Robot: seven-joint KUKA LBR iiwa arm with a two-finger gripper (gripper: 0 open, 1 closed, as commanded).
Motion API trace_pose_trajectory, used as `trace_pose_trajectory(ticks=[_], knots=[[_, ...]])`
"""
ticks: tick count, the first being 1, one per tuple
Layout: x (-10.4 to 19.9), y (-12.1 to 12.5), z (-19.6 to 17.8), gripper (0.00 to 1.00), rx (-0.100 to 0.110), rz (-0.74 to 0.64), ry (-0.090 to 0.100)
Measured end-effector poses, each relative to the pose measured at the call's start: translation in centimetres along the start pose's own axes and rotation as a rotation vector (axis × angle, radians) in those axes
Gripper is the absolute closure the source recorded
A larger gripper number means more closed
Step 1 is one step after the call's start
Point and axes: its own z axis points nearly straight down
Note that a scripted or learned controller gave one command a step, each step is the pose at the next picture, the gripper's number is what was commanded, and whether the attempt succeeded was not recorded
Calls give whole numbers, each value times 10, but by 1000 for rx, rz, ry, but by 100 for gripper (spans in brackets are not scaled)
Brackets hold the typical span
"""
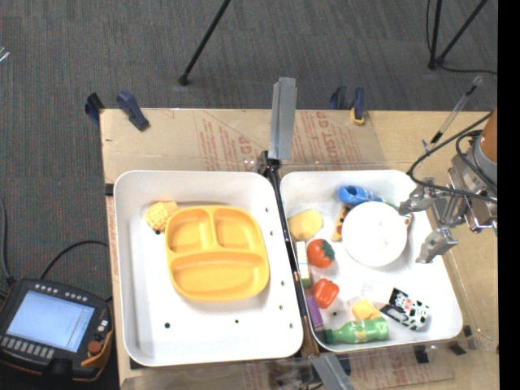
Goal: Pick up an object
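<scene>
Green bottle (pixel 358 331) sits lowest in your right bin (pixel 452 295), gripper (pixel 435 218) parted wide and empty at the frame's right edge beside the white plate (pixel 375 234), so it might just clip that plate's rim and grab nothing.

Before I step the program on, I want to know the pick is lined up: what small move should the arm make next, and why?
Probably a short move further in over the right bin, then down. The gripper sits at that bin's right side beside the white plate with nothing between its fingers, and the nearest loose thing is the black-and-white cow toy just in front of it.
</scene>
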Motion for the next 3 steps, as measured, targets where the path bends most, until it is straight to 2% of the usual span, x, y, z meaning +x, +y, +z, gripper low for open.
trace_pose_trajectory(ticks=[1, 2, 3], knots=[[49, 20, 123, 0, -2, 182, 11], [52, 56, 174, 0, 9, 142, -39], [41, 92, 177, 0, 5, 1, -24]])
